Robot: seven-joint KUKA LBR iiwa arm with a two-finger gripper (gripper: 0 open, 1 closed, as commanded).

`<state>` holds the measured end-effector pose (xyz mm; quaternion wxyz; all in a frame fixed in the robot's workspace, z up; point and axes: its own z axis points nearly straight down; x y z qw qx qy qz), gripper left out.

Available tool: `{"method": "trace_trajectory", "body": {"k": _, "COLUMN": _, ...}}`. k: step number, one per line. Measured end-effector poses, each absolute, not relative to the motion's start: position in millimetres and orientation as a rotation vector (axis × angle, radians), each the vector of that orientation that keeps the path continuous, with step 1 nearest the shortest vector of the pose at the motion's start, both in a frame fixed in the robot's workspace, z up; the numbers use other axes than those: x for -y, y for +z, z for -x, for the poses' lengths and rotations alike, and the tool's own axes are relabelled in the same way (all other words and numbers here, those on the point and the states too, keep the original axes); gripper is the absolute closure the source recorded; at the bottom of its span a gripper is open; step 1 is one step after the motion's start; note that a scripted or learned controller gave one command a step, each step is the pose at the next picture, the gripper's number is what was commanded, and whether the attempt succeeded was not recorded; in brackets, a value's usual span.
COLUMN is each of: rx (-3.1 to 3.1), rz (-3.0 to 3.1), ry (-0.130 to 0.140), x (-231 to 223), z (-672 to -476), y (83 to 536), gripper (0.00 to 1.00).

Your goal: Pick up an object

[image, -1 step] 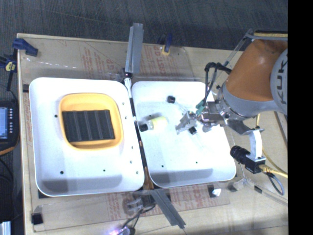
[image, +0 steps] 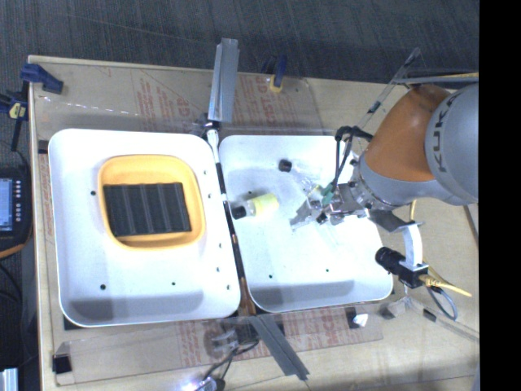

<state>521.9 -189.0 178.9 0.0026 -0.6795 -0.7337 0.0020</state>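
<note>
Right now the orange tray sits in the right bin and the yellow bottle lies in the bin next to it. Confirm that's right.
Not quite. The camera view shows the orange tray in the left bin, not the right one. The yellow bottle does lie in the bin next to it, the right bin, where the gripper is.

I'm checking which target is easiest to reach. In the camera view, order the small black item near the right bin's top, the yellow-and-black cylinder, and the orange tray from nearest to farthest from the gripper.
From the gripper:
1. Small black item, up and left of it in the right bin.
2. Yellow-and-black cylinder, left, near the divider.
3. Orange tray, far left, in the left bin.
</note>
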Motion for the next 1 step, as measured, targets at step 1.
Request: {"method": "trace_trajectory", "body": {"k": 1, "rx": 2.373, "rz": 2.057, "ry": 0.002, "x": 208.4, "z": -612.3, "y": 120.3, "gripper": 0.00}}
